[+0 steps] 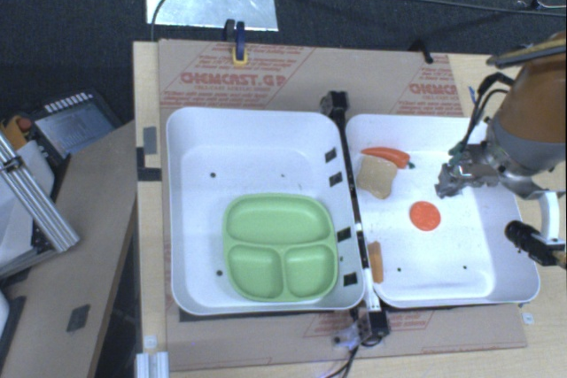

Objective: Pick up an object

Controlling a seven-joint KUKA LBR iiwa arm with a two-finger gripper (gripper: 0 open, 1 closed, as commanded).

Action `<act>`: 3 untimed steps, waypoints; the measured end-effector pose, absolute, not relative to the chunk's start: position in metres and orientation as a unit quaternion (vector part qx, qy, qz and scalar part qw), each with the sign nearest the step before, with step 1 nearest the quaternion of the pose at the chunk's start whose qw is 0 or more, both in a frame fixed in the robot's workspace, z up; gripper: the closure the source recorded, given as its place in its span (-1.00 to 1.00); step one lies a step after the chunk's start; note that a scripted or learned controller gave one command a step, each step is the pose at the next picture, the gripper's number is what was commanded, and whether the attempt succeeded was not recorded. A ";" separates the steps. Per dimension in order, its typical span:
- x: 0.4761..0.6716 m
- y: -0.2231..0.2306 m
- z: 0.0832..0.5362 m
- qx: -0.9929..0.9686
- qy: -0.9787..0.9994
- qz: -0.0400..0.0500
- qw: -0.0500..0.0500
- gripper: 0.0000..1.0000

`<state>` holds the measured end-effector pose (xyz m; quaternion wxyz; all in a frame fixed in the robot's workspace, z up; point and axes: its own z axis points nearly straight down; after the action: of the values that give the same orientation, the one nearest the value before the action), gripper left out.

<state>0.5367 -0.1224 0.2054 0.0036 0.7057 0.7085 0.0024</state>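
Camera view, read from left to right: the tabletop (pixel 292 66) is covered by a brown cardboard sheet with red printing, and two shallow white bins sit on it side by side, touching along a dark central seam. The left bin (pixel 257 137) contains one item — a light green divided plate (pixel 280 245) with one wide compartment at the far side and two smaller ones at the near side; it lies flat toward the bin's near edge, just beside the seam. The right bin (pixel 461 274) holds four small objects. A narrow orange stick-shaped piece (pixel 376 261) lies against the bin's left wall near the front corner. Farther back, a tan block (pixel 376 179) rests close to the left wall, with a red-orange elongated piece (pixel 388 156) just behind it, nearly touching. A flat red-orange disc (pixel 426 216) lies near the middle of the bin floor, apart from the other three. The end effector (pixel 450 179) is positioned over the right bin, beyond and to the right of the disc and to the right of the tan block; it appears as a dark metallic cluster at the end of the grey arm with its orange band (pixel 537 106). Finger spacing cannot be determined at this resolution, and no object is visible between the fingers — all four objects rest on the bin floor, separate from the end effector.
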 end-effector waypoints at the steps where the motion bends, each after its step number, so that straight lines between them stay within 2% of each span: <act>1: 0.538 -0.123 0.220 0.706 0.708 0.001 0.002 1.00; 3: 0.564 -0.019 0.233 0.703 0.711 0.002 0.000 1.00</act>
<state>0.5638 -0.0188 0.2333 0.0001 0.7035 0.7107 0.0020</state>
